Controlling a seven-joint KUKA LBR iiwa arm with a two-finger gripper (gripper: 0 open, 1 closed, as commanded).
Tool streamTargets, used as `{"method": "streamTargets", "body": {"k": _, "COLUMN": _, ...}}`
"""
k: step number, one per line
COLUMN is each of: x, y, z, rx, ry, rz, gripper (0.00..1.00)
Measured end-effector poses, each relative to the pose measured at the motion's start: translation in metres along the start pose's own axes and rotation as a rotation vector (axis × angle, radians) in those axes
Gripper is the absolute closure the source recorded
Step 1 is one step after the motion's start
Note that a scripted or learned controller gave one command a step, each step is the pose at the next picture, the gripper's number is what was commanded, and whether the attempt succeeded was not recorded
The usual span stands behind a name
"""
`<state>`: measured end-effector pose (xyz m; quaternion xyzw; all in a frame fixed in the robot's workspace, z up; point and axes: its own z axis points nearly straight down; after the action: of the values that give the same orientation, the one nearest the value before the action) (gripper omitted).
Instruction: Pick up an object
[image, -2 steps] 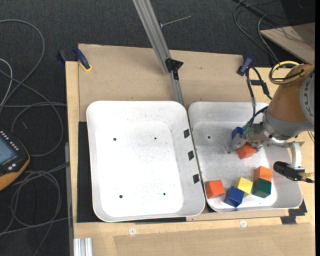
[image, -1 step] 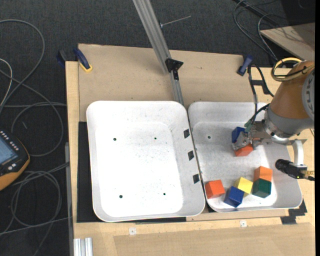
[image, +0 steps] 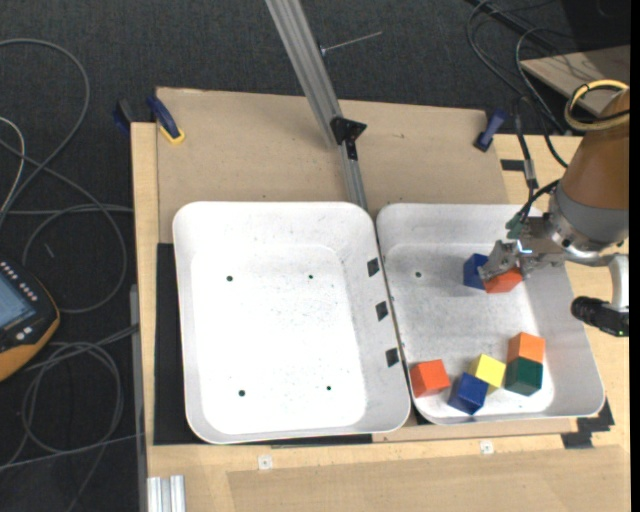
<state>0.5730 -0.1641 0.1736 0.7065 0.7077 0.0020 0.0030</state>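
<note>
The claw (image: 507, 262) sits low over the right bin (image: 440, 232), in its upper right part, and its tips are down among two small blocks. A red-orange block (image: 504, 281) lies right under the claw's tips and touches them, and a blue block (image: 475, 270) lies just to the claw's left, against the red-orange one. Whether the claw is open or closed, and whether it truly grips either block, cannot be told from this slanted view.

The arm (image: 600, 175) comes in from the right edge, its orange band above the grey wrist, bent down and leftward toward the claw.

Well below the claw, along the bin's near rim, lies a cluster: an orange block (image: 430, 376) furthest left, a second blue block (image: 467, 393), a yellow block (image: 489, 370), a green block (image: 523, 376) with another orange block (image: 526, 347) touching its top side.

Far to the claw's left, the left bin (image: 275, 320) rests on the tabletop (image: 240, 140).
</note>
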Motion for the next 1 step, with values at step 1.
{"method": "streamTargets", "body": {"k": 1, "x": 0.0007, "y": 0.0069, "z": -0.0448, "rx": 0.001, "ry": 0.0, "rz": 0.0, "gripper": 1.0}}
